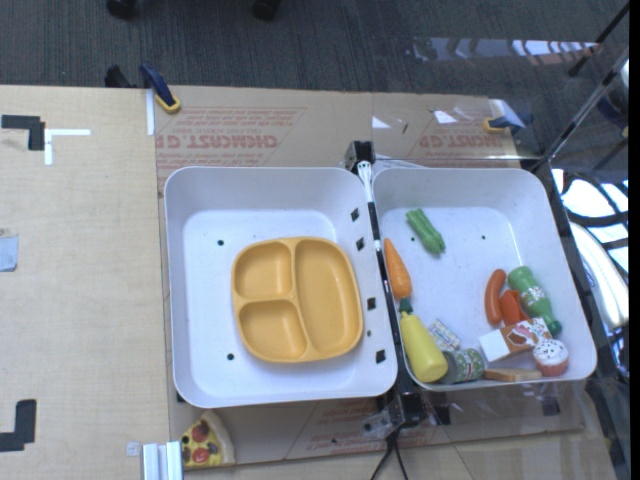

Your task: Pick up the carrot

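The carrot [397,269], orange with a small green stub at its lower end, lies along the left wall of the right bin [470,190], just past the divider between the two bins. It points up and down in the view. A yellow bottle-shaped toy [421,348] lies right below it.
A yellow three-compartment plate [297,298] sits in the left bin [200,208]. The right bin also holds a green pepper-like toy [425,231], a red sausage [494,297], a green bottle [533,297] and several small toys [520,348] at its lower right corner.
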Controlling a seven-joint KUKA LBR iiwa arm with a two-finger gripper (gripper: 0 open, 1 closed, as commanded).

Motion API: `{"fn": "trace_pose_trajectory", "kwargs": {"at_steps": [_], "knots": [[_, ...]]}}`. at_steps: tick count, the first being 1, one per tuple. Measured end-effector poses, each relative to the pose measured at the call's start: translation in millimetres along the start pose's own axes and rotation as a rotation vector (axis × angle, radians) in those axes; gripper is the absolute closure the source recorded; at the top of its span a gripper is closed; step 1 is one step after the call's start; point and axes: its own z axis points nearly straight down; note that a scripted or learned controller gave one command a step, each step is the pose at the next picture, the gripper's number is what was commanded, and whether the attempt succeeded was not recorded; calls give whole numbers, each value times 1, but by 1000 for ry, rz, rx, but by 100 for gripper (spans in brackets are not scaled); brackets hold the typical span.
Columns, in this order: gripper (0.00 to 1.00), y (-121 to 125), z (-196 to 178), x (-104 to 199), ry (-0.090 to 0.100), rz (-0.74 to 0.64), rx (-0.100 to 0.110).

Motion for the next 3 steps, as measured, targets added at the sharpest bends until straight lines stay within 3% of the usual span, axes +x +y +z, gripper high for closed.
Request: {"fn": "trace_pose_trajectory", "kwargs": {"at_steps": [1, 2, 3], "knots": [[100, -2, -7, 2, -4, -8, 1], [0, -2, -7, 2, -4, -8, 1], [100, -3, -14, 4, -7, -14, 1]]}}
